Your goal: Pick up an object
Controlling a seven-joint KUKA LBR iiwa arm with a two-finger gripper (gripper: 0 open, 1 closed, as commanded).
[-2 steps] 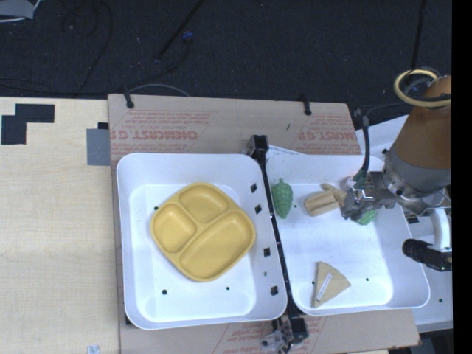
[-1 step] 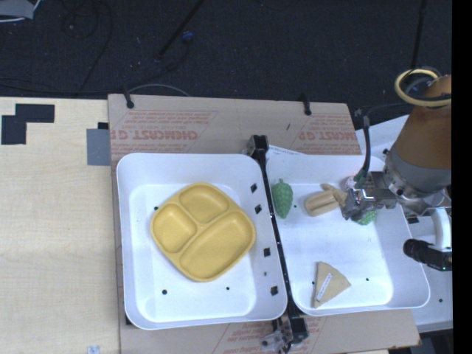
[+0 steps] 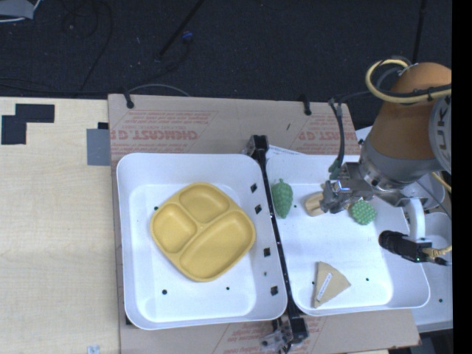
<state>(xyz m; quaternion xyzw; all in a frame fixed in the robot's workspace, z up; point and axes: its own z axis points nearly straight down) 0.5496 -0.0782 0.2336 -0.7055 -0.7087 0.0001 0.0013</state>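
In the right bin [image 3: 369, 301] lie a green bumpy fruit [image 3: 282, 196] by the left wall, a small tan piece [image 3: 315, 204] in the middle, a round green knobbly ball [image 3: 362, 212] and a tan wedge [image 3: 329, 282] near the front. My gripper [image 3: 338, 195] is low over the bin's back middle. It sits between the tan piece on its left and the green ball on its right, close to both. I cannot make out anything held in it.
A yellow divided plate [image 3: 203, 231] lies in the left bin [image 3: 140, 286]. A black divider [image 3: 267, 220] runs between the bins. The arm's orange and grey body [image 3: 409, 124] hangs over the right bin's back right corner.
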